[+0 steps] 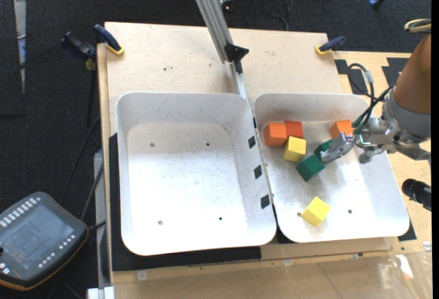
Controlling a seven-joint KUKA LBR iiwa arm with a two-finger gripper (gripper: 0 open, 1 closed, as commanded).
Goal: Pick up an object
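Note:
Several small blocks lie in the right bin (384, 215). Two orange blocks (276, 133) sit side by side near the bin's far left, with a yellow block (295, 148) just in front of them. A green block (310, 167) lies at the bin's middle. My gripper (334, 152) reaches in from the right, low over the bin, its tip just up and right of the green block. Something dark green (324, 149) shows at its tip. Another orange block (341, 129) sits just behind the gripper. A second yellow block (316, 211) lies alone near the front.
The left bin (137, 222) stands beside the right one, sharing a raised middle wall (259, 160). A slanted metal bar (209, 6) crosses above the bench's far side. Clamps hold the board's far corners. A teach pendant (31, 239) lies at the lower left.

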